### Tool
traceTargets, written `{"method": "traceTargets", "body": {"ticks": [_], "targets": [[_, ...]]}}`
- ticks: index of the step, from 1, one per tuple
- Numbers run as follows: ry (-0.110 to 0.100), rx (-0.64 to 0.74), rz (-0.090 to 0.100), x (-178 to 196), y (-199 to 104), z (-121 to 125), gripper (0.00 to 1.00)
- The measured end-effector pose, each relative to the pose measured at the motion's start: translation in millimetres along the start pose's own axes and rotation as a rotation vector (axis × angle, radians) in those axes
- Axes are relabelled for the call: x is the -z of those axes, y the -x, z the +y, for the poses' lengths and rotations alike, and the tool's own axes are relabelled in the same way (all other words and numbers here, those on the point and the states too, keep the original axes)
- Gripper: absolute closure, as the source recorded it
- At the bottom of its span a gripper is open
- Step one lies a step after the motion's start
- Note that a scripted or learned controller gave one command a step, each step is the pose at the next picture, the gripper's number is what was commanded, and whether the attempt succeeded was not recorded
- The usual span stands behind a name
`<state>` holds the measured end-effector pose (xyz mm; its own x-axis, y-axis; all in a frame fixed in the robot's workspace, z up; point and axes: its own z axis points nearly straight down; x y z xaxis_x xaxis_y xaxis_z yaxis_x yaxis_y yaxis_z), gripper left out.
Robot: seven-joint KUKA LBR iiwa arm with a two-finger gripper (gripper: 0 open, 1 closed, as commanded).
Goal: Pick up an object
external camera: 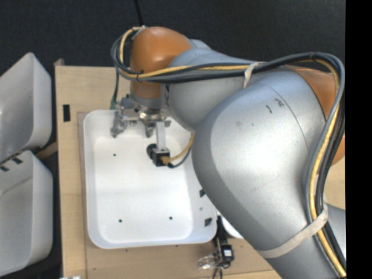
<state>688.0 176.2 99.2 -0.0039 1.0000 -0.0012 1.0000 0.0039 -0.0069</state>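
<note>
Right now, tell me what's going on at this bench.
A grey robot arm with an orange band reaches in from the right over a shallow white bin. Its gripper hangs low over the far end of the bin, with nothing visible between its fingers. A small dark part on a cable dangles just below it. No object to pick is visible on the bin's bare floor, much of which the arm covers.

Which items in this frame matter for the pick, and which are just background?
Job:
- gripper, low over the far end of the bin
- white bin beneath it; no loose object to pick is visible on its bare floor

Background:
- wooden bench
- white containers at the left edge
- yellow and black cables along the arm
</note>
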Motion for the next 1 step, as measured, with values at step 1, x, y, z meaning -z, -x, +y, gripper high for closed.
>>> {"method": "traceTargets", "body": {"ticks": [1], "targets": [[-0.001,-0.003,0.000,10.2,3.3,0.7,1.00]]}}
